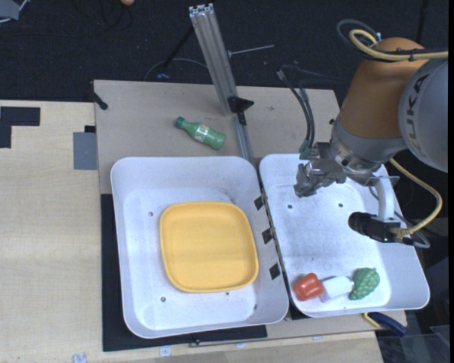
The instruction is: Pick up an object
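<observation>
bench (159, 119): green bottle (200, 132) lying behind bins | floor: dark, cables | claw (309, 184): state unclear

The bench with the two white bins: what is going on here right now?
A grey KUKA arm reaches in from the right, its gripper above the upper part of the right bin, holding nothing visible. Its candidates lie at that bin's near edge: a red pepper, a white piece and green grapes. The left bin holds a yellow plate. A green bottle lies on the bench behind the bins.
</observation>
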Motion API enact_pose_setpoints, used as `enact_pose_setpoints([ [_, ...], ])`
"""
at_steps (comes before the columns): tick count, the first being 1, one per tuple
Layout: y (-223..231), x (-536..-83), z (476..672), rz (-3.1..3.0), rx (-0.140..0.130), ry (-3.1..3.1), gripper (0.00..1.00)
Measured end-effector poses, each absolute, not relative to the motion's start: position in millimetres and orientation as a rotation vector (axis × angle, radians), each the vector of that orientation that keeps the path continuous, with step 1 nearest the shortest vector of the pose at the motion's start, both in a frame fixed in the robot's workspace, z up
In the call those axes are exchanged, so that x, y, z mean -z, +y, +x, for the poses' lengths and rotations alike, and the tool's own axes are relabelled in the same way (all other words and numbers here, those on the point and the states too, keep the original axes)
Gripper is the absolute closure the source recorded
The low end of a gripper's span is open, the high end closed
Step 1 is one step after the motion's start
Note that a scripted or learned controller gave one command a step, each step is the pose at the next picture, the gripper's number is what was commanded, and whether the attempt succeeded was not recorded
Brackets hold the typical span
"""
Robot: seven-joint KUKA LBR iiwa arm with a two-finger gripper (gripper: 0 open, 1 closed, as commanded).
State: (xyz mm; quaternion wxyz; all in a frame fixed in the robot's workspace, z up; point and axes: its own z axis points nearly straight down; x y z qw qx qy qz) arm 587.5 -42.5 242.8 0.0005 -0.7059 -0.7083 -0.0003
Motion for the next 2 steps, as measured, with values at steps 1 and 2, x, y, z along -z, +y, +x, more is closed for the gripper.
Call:
enact_pose_setpoints([
  [1, 6.6, -231.7, 585.7, -2.217, 0.000, -2.224, 1.00],
  [2, 51.0, -235.4, 585.2, -2.218, 0.000, -2.224, 1.00],
])
